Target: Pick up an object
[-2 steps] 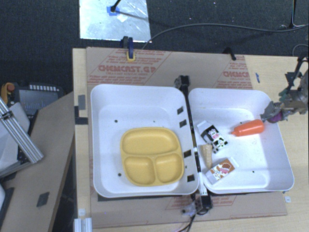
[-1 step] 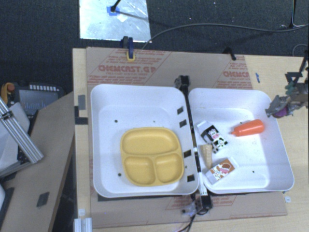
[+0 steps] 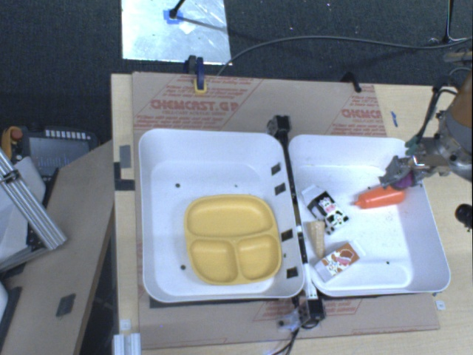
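Grey and dark, the gripper [image 3: 399,173] hangs over the right bin [image 3: 421,272] near its right wall, just above and touching the upper end of an orange carrot-shaped toy [image 3: 382,197]; whether it grips the toy cannot be told. Bare white floor lies open below and behind the toy. Nearer the divider between the bins sit a black-and-white toy [image 3: 327,208], a tan wedge [image 3: 316,237] and a small printed packet [image 3: 338,260], clustered well apart from the carrot. Across the divider, the left bin [image 3: 159,198] bears a yellow divided plate [image 3: 231,238].
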Robot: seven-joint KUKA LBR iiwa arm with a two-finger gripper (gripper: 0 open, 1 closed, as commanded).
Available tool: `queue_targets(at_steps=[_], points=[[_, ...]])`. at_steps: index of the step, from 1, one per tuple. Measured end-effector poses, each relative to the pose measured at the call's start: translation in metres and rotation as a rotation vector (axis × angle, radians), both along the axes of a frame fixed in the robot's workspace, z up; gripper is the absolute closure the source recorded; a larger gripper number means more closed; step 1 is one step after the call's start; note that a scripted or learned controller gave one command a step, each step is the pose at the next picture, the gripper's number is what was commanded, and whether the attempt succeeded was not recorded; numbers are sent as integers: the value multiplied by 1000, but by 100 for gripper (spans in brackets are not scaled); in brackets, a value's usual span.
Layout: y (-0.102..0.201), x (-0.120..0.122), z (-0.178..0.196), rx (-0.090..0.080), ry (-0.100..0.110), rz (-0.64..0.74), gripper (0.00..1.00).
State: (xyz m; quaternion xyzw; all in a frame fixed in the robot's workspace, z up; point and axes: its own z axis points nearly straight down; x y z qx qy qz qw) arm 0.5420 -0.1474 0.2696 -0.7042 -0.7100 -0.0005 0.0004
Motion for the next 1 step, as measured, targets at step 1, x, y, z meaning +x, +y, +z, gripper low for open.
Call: queue_targets(at_steps=[1], points=[[61, -1, -1, 0, -2, 2, 100]])
